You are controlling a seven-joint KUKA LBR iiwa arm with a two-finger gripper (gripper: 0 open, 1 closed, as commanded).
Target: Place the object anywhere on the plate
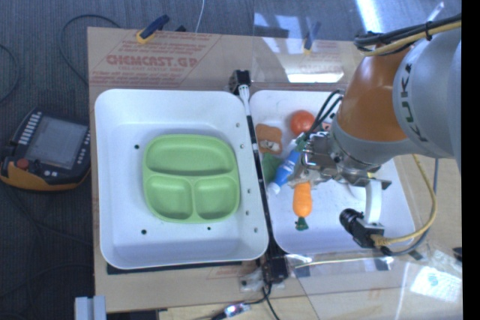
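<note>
A green plate [192, 177] with three compartments lies in the left white bin [120, 236]. The right bin [397, 217] holds an orange toy carrot [301, 200] with a green tip, a blue bottle-like piece [285, 171], a green piece [271, 165], a brown item [268, 136] and a red-orange ball [302, 121]. My gripper [310, 160] hangs low over the right bin's left half, just right of the blue piece and directly above the carrot. The wrist hides whatever lies under it.
The raised divider [255, 168] between the two bins runs just left of the gripper. A teach pendant [45, 150] lies on the floor at far left. Cables trail along the bench's back and right edges.
</note>
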